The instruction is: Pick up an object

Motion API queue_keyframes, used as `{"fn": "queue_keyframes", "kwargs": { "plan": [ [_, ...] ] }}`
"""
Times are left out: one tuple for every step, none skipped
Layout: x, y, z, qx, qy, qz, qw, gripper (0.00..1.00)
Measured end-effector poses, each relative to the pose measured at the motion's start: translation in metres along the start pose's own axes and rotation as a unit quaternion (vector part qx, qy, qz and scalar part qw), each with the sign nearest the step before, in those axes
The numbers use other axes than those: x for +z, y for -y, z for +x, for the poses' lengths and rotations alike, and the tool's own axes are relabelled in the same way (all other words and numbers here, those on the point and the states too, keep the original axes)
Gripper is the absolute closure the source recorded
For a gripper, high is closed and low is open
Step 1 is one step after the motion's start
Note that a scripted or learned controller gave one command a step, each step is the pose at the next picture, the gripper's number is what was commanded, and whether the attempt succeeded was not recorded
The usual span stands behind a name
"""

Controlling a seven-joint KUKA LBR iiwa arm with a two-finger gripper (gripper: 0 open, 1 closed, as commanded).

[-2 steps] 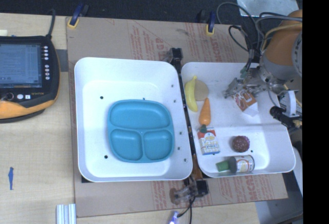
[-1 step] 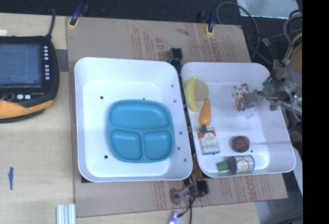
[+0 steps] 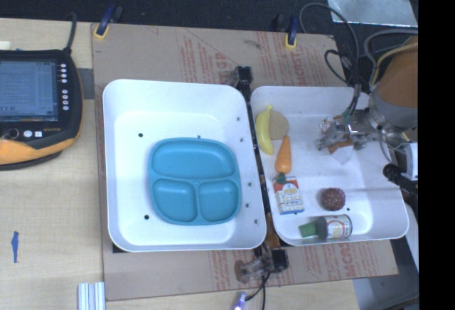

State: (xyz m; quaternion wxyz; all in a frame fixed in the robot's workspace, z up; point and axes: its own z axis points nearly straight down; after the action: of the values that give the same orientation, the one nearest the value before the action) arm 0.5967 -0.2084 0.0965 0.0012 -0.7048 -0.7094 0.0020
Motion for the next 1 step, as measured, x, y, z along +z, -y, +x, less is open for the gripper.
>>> {"fn": "queue_keyframes", "kwargs": {
  "plan": [
    [0.0040,-0.0464,-0.0039,0.002,-0.001,-0.001,1.0000,0.00]
  ]
}}
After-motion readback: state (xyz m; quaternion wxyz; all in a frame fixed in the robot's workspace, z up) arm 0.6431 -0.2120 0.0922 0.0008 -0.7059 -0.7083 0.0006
